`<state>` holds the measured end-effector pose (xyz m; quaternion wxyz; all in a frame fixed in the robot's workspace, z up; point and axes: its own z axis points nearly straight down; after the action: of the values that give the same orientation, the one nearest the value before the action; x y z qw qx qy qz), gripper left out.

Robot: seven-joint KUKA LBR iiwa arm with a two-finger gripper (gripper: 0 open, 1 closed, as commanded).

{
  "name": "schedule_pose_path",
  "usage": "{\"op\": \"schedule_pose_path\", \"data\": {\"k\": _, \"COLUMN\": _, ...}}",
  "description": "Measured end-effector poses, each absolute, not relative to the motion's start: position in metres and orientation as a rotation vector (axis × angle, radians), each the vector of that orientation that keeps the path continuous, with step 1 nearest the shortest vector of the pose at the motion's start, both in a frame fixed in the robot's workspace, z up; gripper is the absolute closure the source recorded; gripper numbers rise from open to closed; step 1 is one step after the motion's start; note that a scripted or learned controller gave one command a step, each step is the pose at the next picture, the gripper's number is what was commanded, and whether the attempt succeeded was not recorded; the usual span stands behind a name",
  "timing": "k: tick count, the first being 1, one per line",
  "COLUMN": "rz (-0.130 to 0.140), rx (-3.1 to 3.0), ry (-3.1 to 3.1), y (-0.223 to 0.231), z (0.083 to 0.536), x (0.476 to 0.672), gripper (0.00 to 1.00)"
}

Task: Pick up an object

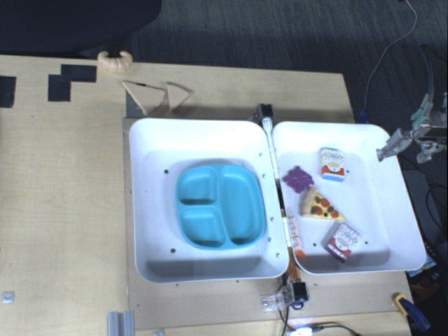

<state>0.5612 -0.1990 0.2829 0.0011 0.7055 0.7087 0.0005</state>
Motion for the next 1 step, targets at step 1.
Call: {"op": "schedule_pose_path", "data": {"k": 1, "rz": 0.000, "rx": 2.219, "ry": 2.225, "y": -0.2057, "z": 0.1796, "x": 0.5433, "gripper": 0.00}}
